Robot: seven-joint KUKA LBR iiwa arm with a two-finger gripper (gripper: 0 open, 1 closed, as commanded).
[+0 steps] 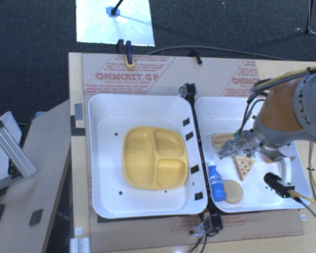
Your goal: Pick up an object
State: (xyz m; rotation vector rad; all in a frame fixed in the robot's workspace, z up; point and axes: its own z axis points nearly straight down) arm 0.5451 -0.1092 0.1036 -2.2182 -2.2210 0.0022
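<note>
While the claw (pixel 237 149) hangs low in the right bin (pixel 226 115), open or closed I cannot tell, the pizza wedge (pixel 244 166) lies just beside it. It looks light, stiff and flat; I'd pinch across its slanted edges.

One camera is looking down slantwise from above the bench (pixel 210 73), framing both bins (pixel 142 103) beside my arm (pixel 292 109).

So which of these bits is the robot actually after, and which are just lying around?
Likely in play: gripper; right bin holding triangular toy, blue bottle, round biscuit, tan roll.
Lying about: yellow plate in left bin; clamp.
</note>
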